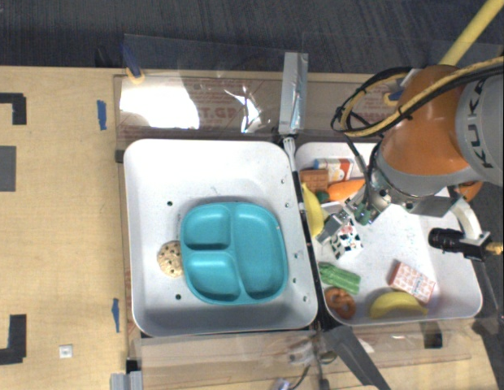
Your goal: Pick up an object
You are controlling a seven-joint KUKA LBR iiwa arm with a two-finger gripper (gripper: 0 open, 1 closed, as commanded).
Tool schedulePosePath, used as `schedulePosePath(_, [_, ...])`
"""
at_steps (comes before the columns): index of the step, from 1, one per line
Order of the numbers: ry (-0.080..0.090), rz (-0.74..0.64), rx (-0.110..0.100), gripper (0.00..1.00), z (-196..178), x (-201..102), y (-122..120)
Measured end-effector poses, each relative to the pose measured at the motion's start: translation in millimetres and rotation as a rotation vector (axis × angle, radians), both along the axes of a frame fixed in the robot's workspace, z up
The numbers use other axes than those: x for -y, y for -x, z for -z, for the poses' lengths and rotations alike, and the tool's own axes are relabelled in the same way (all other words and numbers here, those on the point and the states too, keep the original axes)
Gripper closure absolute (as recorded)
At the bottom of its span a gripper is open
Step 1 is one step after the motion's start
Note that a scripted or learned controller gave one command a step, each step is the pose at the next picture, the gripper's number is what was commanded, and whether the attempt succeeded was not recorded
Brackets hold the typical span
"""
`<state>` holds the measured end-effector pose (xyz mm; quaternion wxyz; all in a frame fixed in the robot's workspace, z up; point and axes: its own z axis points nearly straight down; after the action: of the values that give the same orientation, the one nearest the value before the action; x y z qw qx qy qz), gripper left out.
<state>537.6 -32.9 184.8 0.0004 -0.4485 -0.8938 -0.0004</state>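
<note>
The grey arm (447, 128) with its orange band is reaching in from the right over the right white bin (455, 299), and its pincer (349, 218) is hanging low near that bin's left side, just above a small white block with dark spots (346, 242) that looks like a die or patterned cube. Whether the pincer is released or clenched cannot be told from this slant, since the wrist and cables are covering much of it, and nothing is visibly sitting between its tips. Just left of the pincer a yellow banana (313, 212) is lying along the wall between the bins, and behind it an orange carrot-like piece (346, 190) is resting beside a small red-and-white package (333, 170) at the far edge. Toward the near side a green vegetable-shaped piece (340, 278) is lying at a slant, with a round reddish-brown fruit (341, 301) just beside it. Further right a yellow lemon-like fruit (397, 303) is sitting near the front rim, touching or almost touching a pink-and-white patterned box (412, 280). In the left white bin (154, 177) a teal divided plate (233, 252) with three compartments is lying flat in the middle, and a speckled cookie (169, 258) is resting against its left edge. Both bins are sitting side by side on the tan bench (57, 218).
</note>
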Motion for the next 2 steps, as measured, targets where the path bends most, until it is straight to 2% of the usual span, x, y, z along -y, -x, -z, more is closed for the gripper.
schedulePosePath(1, [0.001,0.660,0.001,0.00,-2.8,12.8,9.5])
schedulePosePath(2, [0.001,0.353,0.003,0.00,0.3,-5.0,-26.9])
